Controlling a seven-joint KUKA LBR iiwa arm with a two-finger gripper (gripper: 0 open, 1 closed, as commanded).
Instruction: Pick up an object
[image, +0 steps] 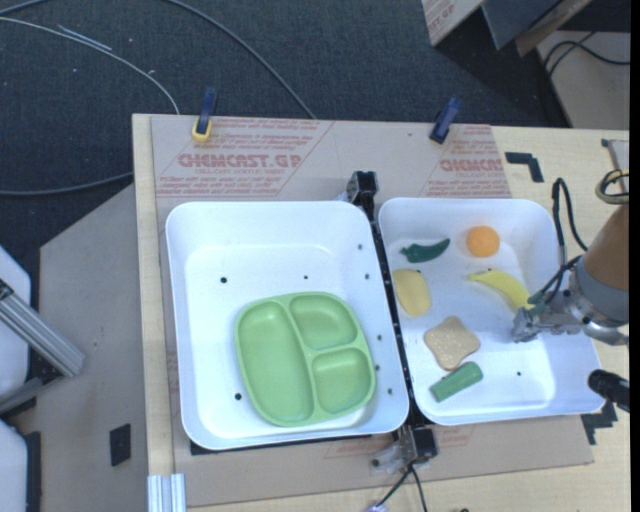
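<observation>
White plastic, smooth and shallow: two round-cornered bins pictured side by side on a bench faced with printed brown cardboard. Pinned at the far edge by a blue clamp with a yellow tip (205, 115) and a second blue clamp (445, 120); joined at the seam by a black clip (363, 186).

Held in the left bin (200, 240): a pale green tray (300, 355), glossy, rounded, moulded into three compartments, lying flat toward the near wall.

Scattered across the right bin (530, 395), all apart from one another: a dark green pepper (425, 250), curved and tapered, by the far wall; a small round orange (483, 241) just beside it; a yellow banana (500, 287), bent, near the middle; a pale yellow oval piece (411, 292) close to the left wall; a tan bread slice (451, 343) with a matte, grainy face; and a green cylinder (456, 381), stubby, tilted, nearest the front.

Reached in from the right on a grey arm (605, 275): the metallic gripper (530, 325), low over the bin floor, just beside the banana's lower tip and well apart from the bread slice. Open or closed, impossible to tell at that size. Seen holding nothing. Loose grey cables (110, 75) looped over dark carpet beyond the bench.
</observation>
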